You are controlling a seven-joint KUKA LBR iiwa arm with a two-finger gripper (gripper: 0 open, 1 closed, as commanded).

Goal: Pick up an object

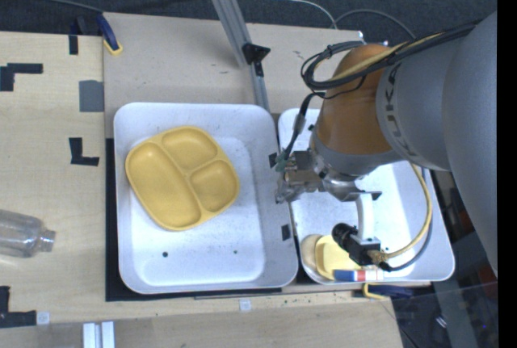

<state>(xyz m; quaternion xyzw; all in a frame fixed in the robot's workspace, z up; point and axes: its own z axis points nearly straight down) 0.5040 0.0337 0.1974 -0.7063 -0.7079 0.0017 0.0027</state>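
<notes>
- Although you look down on both shallow white bins, no brand, label or readable writing shows on anything.
- The grey arm with the orange band (355,108) covers much of the right white bin (440,253), so you cannot make out most of its floor.
- Its gripper (295,177) sits low at that bin's left wall; whether it is clenched or released, I cannot tell.
- A pale yellow rounded object (323,255), partly hidden by black fittings, lies at the right bin's front edge, beside a small red-and-blue item (354,276) too small to identify.
- A yellow three-compartment plastic plate (182,175) lies flat in the left white bin (145,262).
- A clear plastic bottle (23,232) is cut off at the left edge.
</notes>
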